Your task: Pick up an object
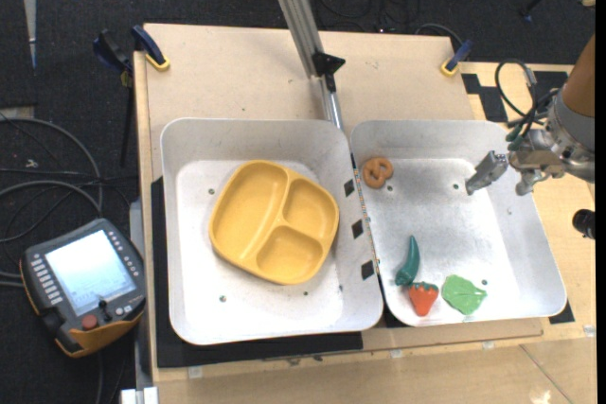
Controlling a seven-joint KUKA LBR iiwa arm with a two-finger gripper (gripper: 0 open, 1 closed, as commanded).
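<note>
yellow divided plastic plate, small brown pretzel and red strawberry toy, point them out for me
yellow divided plastic plate [275, 220], camera view, on the ridge where its three compartments meet
small brown pretzel [377, 171], camera view, on the middle of its looped body
red strawberry toy [423, 299], camera view, on its red flesh below the green top

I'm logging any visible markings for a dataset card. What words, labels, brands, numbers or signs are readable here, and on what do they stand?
No text can be read in this view.
Grey and orange teach pendant left of the bench: its lit screen is washed out; button markings too small to read.
Black rectangular marks on the lip between the two shallow white bins: no characters discernible.
Yellow divided plastic plate: no print seen.
</note>
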